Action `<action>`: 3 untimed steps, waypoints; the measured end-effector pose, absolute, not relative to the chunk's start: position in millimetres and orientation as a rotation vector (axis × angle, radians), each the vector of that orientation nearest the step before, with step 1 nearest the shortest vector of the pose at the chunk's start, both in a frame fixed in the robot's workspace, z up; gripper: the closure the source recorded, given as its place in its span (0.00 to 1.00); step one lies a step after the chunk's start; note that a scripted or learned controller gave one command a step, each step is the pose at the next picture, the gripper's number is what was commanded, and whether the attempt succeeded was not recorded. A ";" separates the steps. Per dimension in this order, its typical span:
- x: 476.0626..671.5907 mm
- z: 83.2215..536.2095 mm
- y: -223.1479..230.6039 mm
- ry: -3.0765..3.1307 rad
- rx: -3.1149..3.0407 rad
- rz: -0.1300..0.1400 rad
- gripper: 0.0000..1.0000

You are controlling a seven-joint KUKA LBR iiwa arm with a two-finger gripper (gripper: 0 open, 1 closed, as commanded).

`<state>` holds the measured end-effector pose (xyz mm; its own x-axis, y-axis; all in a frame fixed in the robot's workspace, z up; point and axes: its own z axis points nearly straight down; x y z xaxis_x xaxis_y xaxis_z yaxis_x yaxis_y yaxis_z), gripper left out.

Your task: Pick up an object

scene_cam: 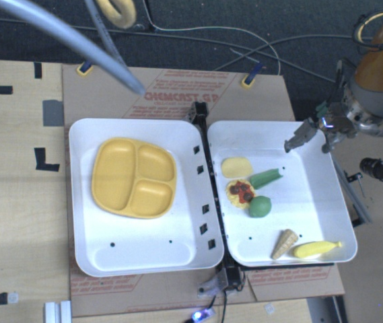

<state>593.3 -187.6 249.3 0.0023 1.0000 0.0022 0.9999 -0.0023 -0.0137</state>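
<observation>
The arm comes in from the right and its gripper (310,138) hangs over the upper right corner of the right bin (326,200), well apart from the food toys below it. From where I stand, its 2 fingers look spread apart, 1 dark finger (297,138) pointing down-left and the other near the rim, and there is nothing between them.

The things it could take all lie in that right bin. A cluster sits near the middle: a pale yellow piece (236,167), a green pepper-like piece (266,177) just beside it, a small pizza-like disc with red on top (240,192), and a round green piece (260,206) touching or nearly touching the disc. Down by the front wall lie a cone (285,243) and a yellow banana (317,249), close together. The left bin (83,200) carries only a yellow divided plate (134,177).

These look like light, hard plastic toys, smooth and probably a bit slippery, unlikely to break. I would judge the long green piece the easiest: closest to the gripper, slim enough to span, best pinched across its narrow middle. The round green one could squirt out of the fingers, and the banana lies tight to the wall, leaving little room for 1 finger.
</observation>
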 end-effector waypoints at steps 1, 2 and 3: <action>595.8 256.9 -187.1 -2.222 -2.220 0.002 0.00; 600.0 210.6 -180.9 -2.221 -2.218 0.005 0.00; 603.0 155.0 -190.0 -2.219 -2.218 0.008 0.00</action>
